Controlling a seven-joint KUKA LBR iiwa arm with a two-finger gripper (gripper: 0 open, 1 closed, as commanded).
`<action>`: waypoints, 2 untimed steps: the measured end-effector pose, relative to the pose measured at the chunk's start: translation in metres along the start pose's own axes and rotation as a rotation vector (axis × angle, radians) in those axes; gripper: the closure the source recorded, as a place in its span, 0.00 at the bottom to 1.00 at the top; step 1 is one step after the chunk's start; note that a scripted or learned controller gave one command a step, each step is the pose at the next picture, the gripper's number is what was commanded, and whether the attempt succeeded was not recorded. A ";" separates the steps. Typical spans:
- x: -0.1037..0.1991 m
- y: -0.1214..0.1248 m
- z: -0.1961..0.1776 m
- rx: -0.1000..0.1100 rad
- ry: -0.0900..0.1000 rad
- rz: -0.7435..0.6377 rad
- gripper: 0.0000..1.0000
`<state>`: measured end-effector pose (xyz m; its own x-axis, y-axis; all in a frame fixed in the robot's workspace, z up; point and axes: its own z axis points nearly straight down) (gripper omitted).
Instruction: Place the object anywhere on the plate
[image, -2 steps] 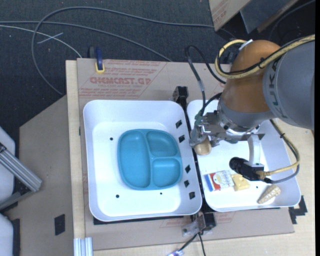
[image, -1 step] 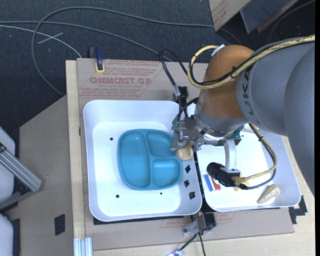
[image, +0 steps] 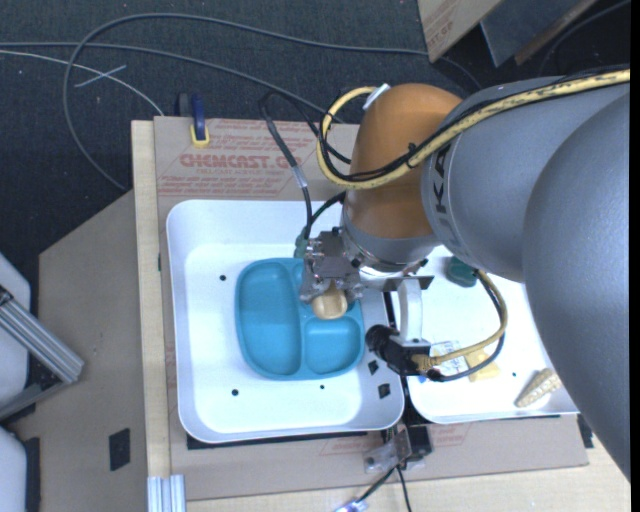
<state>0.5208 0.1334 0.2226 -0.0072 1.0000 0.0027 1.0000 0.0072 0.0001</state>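
A blue plate (image: 280, 320) with two compartments lies in the left white bin (image: 200, 300). My gripper (image: 327, 293) hangs over the plate's right edge, above the smaller right compartment. A small rounded tan object (image: 329, 306) sits between its fingertips, and the gripper is shut on it. The object is just above the plate's dividing ridge; whether it touches the plate I cannot tell. The arm's orange band (image: 400, 150) and grey body cover the bins' shared wall.
The right bin (image: 480, 400) holds a teal item (image: 462, 270) near its back and a pale tan piece (image: 540, 388) at its front right. Cables and a black bracket (image: 395, 350) hang by the wrist. A cardboard sheet (image: 240, 150) lies behind the bins.
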 end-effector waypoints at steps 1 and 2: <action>0.014 -0.010 0.007 0.005 -0.002 0.005 1.00; 0.013 -0.009 0.007 0.004 -0.002 0.007 0.00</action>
